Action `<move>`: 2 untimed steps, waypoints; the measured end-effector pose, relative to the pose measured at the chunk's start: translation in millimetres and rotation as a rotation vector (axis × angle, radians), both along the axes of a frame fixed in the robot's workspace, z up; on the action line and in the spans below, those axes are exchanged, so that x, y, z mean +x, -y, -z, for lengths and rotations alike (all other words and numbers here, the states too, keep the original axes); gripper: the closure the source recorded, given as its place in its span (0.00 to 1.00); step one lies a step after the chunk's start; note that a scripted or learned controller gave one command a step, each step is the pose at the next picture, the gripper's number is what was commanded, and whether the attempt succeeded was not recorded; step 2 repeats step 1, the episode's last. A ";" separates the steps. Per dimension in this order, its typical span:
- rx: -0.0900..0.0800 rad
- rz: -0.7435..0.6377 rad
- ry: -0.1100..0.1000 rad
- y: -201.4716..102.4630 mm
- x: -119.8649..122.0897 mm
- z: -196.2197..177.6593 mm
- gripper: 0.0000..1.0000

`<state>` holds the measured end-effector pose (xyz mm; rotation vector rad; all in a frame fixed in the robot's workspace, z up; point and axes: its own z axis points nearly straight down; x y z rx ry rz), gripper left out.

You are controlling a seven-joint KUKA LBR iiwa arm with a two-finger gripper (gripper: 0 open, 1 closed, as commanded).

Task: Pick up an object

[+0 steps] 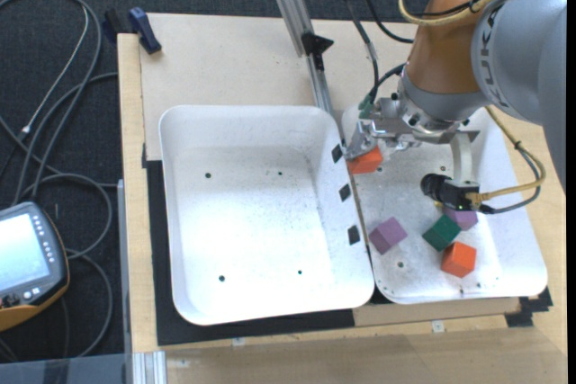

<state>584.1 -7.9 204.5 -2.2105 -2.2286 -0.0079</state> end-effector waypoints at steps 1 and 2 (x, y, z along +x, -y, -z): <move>-0.002 0.002 -0.009 -57.3 -59.0 5.4 1.00; -0.002 0.002 -0.009 -57.3 -59.0 5.4 1.00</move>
